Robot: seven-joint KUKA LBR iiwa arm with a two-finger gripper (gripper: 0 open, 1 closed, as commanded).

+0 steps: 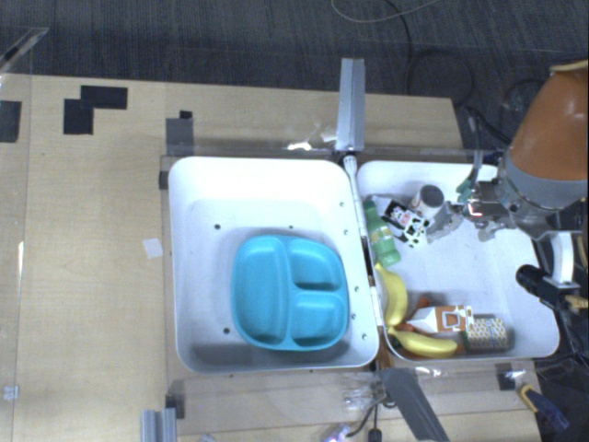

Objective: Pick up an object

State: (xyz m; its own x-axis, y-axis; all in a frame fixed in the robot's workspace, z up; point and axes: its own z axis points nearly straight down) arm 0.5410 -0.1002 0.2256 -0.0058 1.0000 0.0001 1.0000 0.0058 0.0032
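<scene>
Objects crowd the right bin (515, 274): bananas (398, 307), a green bottle (379, 238), a small black-and-white toy (405, 221). Gripper (460, 212) hovers low just beside that toy, nothing visibly between its fingers; open or closed, I cannot tell. Pick not yet made, grasp and lift both remain.

Blue divided plate (290, 292) in left white bin (204, 196); dark carpet (184, 17) behind.
</scene>
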